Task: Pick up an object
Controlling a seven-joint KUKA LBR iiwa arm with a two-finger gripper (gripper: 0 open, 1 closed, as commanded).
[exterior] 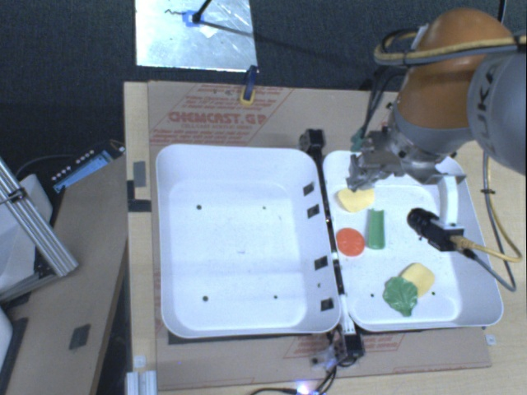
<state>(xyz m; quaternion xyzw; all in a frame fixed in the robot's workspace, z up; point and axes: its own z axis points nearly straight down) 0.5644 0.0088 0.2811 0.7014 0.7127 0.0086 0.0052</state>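
In the right bin (473,299) lie a pale yellow piece (355,200), a green stick (375,228), a red-orange disc (350,242), a yellow block (419,277) and a green leafy piece (401,295). My gripper (360,179) hangs at the bin's far left part, right above the pale yellow piece. Whether its fingers touch that piece cannot be made out.
The left bin (165,245) stands beside the right one, with black clips along the shared rim. A foil sheet (196,23) lies behind the bench. The arm's orange band and cables rise over the right bin's far side.
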